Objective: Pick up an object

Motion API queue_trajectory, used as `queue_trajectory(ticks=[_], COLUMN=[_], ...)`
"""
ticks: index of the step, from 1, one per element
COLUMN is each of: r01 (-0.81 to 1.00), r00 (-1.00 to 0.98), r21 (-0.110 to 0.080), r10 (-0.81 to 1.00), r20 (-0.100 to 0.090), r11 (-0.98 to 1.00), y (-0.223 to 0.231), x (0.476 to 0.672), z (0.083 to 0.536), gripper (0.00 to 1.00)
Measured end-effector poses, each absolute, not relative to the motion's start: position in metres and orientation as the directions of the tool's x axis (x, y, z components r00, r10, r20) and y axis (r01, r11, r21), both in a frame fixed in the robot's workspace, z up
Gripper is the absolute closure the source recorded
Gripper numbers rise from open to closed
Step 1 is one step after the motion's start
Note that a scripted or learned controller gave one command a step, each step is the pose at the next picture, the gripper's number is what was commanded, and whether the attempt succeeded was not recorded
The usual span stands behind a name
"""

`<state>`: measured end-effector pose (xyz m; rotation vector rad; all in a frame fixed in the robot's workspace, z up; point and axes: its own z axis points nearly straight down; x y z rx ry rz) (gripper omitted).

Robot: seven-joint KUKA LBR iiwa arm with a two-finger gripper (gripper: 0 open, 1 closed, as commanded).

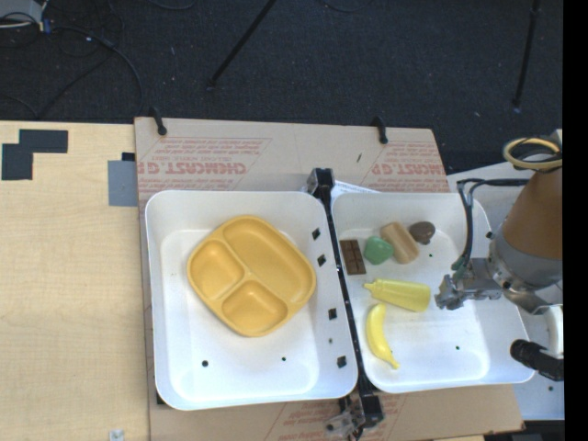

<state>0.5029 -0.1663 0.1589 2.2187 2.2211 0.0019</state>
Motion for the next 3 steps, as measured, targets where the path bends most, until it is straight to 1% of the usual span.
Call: queue_trajectory(ticks=[1,2,3], r01=[1.000,1.000,1.000], r00=[-0.002,-0.005,-0.004], r21=[0.001,-0.001,-0.004], r10=[1.000,1.000,1.000], r20=[0.000,0.001,0.001], r11=[0.002,0.005,0.004], y=[-0.167,-0.118,-0.064], x=[0.504,0.524,0.537], z=[0.205,0.217,0.208], gripper=[1.00,1.00,1.00])
